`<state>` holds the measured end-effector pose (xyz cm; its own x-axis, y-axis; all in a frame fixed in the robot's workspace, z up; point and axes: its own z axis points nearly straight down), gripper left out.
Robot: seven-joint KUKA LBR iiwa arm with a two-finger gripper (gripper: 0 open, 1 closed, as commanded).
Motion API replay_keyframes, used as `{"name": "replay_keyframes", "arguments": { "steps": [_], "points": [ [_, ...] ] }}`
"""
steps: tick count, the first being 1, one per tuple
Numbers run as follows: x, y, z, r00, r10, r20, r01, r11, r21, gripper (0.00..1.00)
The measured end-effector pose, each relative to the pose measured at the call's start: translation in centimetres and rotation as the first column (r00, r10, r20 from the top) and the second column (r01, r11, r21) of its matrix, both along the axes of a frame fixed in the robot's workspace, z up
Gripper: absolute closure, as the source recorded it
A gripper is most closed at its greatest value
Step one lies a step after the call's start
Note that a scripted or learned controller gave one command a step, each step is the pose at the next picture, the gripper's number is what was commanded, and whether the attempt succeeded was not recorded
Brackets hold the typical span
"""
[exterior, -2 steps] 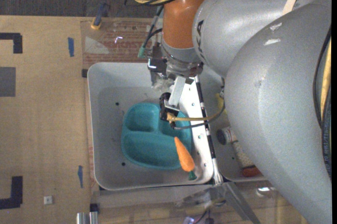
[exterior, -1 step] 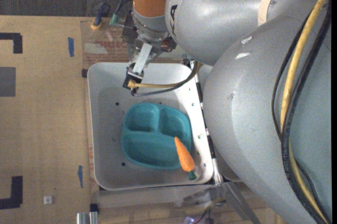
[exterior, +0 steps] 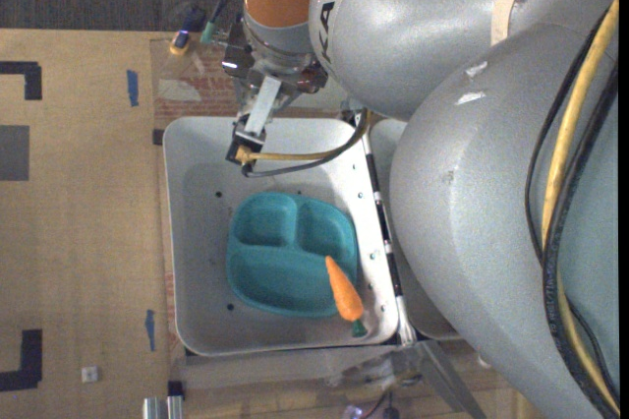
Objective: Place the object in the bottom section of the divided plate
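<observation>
- the orange toy carrot [exterior: 342, 289] lies at the lower right rim of the teal divided plate [exterior: 280, 255], slanted, with its pointed tip up on the plate and its green leafy end down off the plate, near the bin's right wall.
- the carrot seems to rest on the rim beside the bottom section; whether it reaches into that section i cannot tell.
- the plate sits flat on the floor of the left white bin [exterior: 189, 210], toward the bin's lower right, with two small sections above and one wide section below.
- the gripper [exterior: 267, 78] hangs over the bin's upper rim, well apart from the plate and the carrot; whether it is spread or pressed together i cannot tell.
- nothing is seen held in it.
- the grey arm [exterior: 442, 24] covers most of the right bin [exterior: 388, 144].
- the tan bench [exterior: 79, 210] shows blue tape strips and black corner marks.
</observation>
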<state>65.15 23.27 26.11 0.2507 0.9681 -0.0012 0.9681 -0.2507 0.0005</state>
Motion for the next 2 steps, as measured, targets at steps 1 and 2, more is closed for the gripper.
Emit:
{"name": "replay_keyframes", "arguments": {
  "steps": [1, 2],
  "points": [
    [-0.1, 0.4, 1.0, 1.000, 0.008, 0.000, -0.008, 1.000, -0.001, 1.00],
    [1.4, -1.6, 13.1, 0.997, 0.076, 0.001, -0.076, 0.997, 0.001, 1.00]
  ]
}}
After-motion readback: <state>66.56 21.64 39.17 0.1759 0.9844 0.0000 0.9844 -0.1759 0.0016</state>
